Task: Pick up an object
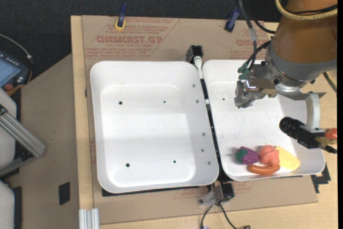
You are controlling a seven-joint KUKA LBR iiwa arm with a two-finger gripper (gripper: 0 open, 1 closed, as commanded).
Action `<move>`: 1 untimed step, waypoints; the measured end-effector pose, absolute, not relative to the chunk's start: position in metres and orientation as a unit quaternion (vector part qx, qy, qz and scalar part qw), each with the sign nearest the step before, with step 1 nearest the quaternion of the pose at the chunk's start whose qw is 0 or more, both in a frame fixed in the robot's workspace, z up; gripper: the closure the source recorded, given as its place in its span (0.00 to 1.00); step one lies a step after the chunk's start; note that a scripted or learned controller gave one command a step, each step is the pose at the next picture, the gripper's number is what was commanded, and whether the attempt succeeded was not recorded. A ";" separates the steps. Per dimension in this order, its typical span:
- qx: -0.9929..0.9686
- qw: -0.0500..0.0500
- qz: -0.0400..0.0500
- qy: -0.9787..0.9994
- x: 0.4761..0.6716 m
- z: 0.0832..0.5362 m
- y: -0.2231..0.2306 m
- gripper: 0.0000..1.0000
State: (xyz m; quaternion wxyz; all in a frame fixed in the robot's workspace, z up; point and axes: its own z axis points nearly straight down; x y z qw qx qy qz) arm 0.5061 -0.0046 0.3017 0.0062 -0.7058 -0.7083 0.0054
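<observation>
Several toy foods lie clustered at the near edge of the right bin [230,137]: a purple grape bunch [247,155], a pink piece [269,154], a yellow piece [288,161] and an orange-red sausage shape [263,169]. My gripper [244,98] hangs over the upper middle of the right bin, well behind the cluster, under the grey and orange arm [303,24]. Nothing shows between its fingers.
The left bin [144,126] lies beside the right one, with a black divider strip [206,110] between them. A black cylinder [297,131] juts over the right bin's right rim. Blue clamps [122,17] hold the cardboard base at the back.
</observation>
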 end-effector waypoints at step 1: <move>-0.706 0.002 0.001 -0.708 0.522 0.293 0.022 1.00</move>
